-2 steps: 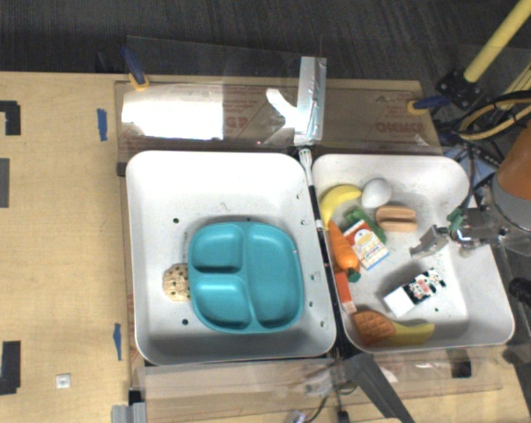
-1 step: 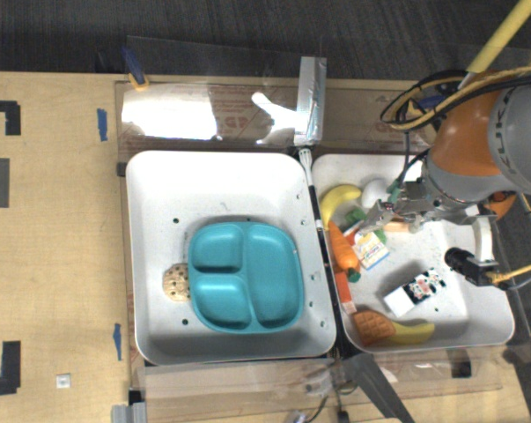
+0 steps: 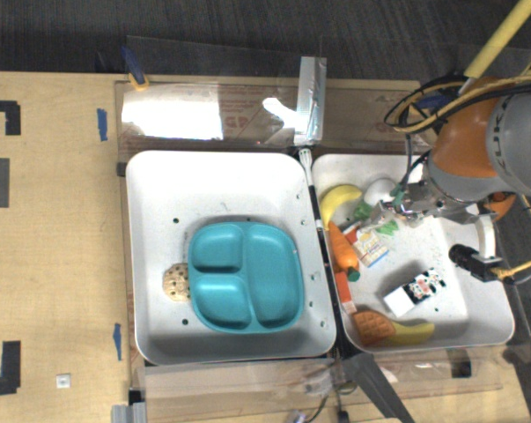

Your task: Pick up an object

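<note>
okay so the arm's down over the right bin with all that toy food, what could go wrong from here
The gripper is low over a tight cluster: the yellow lemon, the carrot and a small packet lie close together, so it may catch two things or push them apart. They also lie near the bin wall, which could block a finger.

A robotics lab: taped wooden bench (image 3: 54,236), two white bins (image 3: 151,183), cabled grey-orange arm (image 3: 485,148).

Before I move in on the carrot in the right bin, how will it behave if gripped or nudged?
The carrot looks like moulded plastic, so probably stiff and light. Its tapered, rounded body may roll or slip out of a pinch. It lies against the bin wall beside a small packet, so a nudge would likely pivot it rather than slide it.
</note>
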Tool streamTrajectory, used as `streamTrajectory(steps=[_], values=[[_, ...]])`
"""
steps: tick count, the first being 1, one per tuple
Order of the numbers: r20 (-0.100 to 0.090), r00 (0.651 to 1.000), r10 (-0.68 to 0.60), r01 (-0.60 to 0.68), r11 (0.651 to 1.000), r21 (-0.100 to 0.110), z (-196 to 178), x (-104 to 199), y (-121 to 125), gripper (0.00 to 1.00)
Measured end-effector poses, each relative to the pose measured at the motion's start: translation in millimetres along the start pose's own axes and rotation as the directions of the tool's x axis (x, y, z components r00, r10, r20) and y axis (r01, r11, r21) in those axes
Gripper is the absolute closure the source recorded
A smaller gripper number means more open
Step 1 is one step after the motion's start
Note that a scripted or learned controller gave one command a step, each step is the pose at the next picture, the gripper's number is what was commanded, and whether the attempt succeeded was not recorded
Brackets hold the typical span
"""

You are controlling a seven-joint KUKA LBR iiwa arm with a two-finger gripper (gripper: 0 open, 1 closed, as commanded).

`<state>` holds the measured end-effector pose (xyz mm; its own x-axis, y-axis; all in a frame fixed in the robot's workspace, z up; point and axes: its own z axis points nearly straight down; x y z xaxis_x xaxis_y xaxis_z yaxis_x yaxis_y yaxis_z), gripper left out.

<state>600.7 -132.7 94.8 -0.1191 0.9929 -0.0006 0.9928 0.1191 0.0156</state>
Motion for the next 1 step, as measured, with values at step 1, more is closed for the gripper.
streamTrajectory(steps=[1], values=[[0.005, 0.998, 0.067, -0.067, 0.998, 0.011, 3.5, 12.9, 59.2, 0.00]])
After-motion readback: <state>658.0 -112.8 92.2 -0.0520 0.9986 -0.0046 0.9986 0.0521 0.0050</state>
